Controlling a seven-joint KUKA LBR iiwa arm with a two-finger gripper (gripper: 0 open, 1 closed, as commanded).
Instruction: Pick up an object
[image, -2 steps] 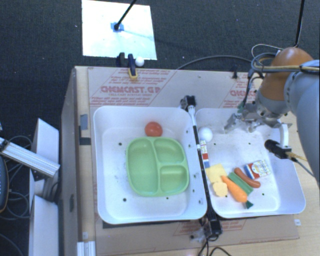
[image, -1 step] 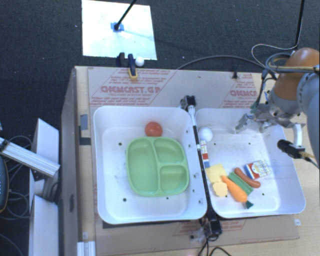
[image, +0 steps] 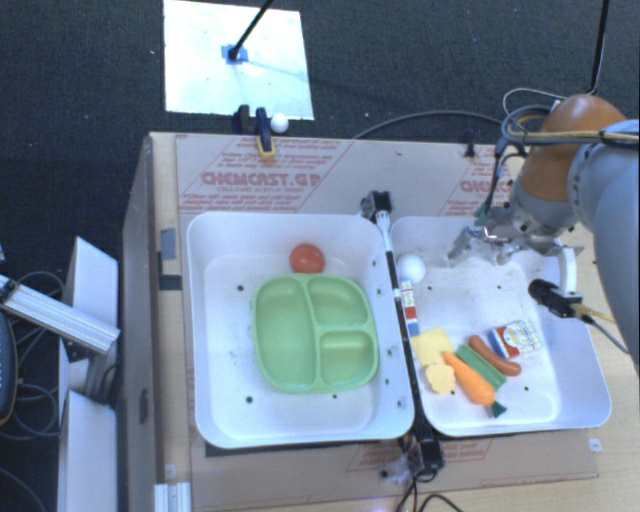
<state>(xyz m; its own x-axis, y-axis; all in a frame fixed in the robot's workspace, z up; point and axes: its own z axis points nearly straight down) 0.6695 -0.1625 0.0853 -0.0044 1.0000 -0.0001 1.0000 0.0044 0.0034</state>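
Gripper: the two-finger gripper (image: 483, 240) hangs over the far edge of the right bin (image: 580, 395); its fingers are spread apart with nothing between them.
Arm: the grey arm (image: 590, 175) with its orange band reaches in from the right, above the bin's far right corner.
Nearest object: a white ball (image: 411, 267) lies in the right bin's far left corner, near the gripper but apart from it.
Right bin, near half: a yellow cheese slice (image: 432, 346) and a small yellow piece (image: 440, 378) lie beside an orange carrot (image: 475, 379); a sausage (image: 494, 356) lies just right of the carrot, and a small carton (image: 516, 338) sits by the sausage's far end.
Left bin: the left bin (image: 225, 410) holds a green divided plate (image: 315, 332), with a red tomato (image: 307, 258) just beyond the plate's far rim.
Bench: both bins rest on a printed cardboard sheet (image: 250, 175).
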